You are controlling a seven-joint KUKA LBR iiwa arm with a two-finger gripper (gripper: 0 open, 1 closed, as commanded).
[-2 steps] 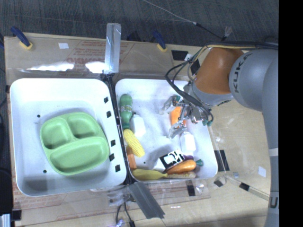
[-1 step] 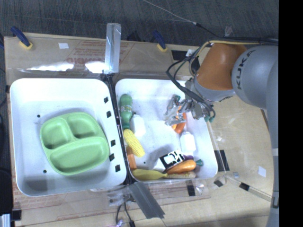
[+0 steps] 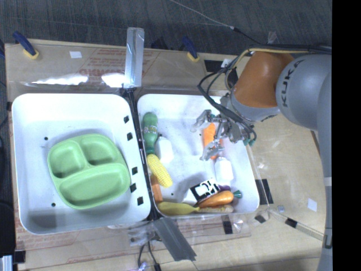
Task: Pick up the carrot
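Note:
An orange carrot [image 3: 209, 133] sits between the two metal fingers of my gripper [image 3: 208, 134] in the upper middle of the right bin [image 3: 183, 103]. One finger shows above the carrot's upper end and the other below its lower end, so the gripper is shut on it. The grey arm with its orange band [image 3: 259, 86] reaches in from the right and hides the bin's upper right corner.
In the right bin lie a green cucumber [image 3: 149, 126], a corn cob [image 3: 159, 170], a white bottle [image 3: 224, 171], a banana [image 3: 176, 208], an orange pepper-like piece [image 3: 217, 198] and a black-and-white block [image 3: 204, 189]. The left bin [image 3: 28, 117] holds a green divided plate [image 3: 87, 169].

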